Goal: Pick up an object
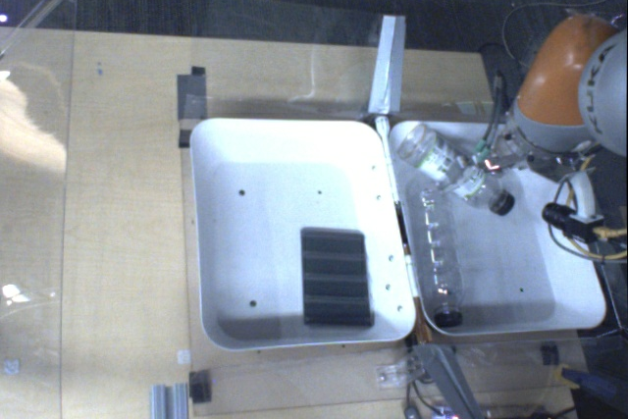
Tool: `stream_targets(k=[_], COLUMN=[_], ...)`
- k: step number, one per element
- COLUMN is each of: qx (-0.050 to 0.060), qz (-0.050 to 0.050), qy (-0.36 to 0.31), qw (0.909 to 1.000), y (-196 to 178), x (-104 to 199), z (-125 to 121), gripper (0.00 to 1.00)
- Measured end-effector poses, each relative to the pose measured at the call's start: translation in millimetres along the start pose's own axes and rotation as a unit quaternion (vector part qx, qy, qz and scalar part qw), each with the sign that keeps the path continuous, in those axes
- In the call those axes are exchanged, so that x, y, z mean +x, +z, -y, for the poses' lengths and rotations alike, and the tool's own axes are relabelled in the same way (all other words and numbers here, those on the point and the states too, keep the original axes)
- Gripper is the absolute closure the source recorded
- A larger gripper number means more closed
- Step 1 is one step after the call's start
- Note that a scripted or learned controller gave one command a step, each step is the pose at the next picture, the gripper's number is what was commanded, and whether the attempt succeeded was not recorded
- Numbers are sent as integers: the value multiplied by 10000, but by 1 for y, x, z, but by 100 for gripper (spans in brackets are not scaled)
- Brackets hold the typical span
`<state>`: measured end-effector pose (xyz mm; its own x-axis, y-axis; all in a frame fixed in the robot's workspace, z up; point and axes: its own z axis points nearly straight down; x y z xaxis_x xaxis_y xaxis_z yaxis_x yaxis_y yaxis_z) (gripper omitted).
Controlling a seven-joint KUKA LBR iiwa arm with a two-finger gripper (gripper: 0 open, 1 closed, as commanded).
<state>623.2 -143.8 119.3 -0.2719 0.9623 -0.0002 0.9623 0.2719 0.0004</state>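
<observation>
A black ribbed block [336,277] lies flat in the left bin [226,211], near its front right. In the right bin [549,280] a clear plastic bottle [440,162] lies tilted at the back left, its dark cap [502,203] pointing right. A second clear bottle [438,255] lies along the bin's left wall, dark cap toward the front. My gripper [494,159] hangs below the orange band [557,74] at the back of the right bin, directly over the cap end of the tilted bottle. Whether it touches the bottle is hidden.
A grey metal bar [387,64] stands on the bench behind the gap between the bins. Cables [579,226] trail from the arm over the right bin's right edge. Clamps and brackets sit along the bench's front edge.
</observation>
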Motion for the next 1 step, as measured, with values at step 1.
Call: stream_targets(k=[1], qx=[26], qz=[0], qy=[-271], qw=[9996], y=[8], x=[-17], z=[-11], gripper=[0])
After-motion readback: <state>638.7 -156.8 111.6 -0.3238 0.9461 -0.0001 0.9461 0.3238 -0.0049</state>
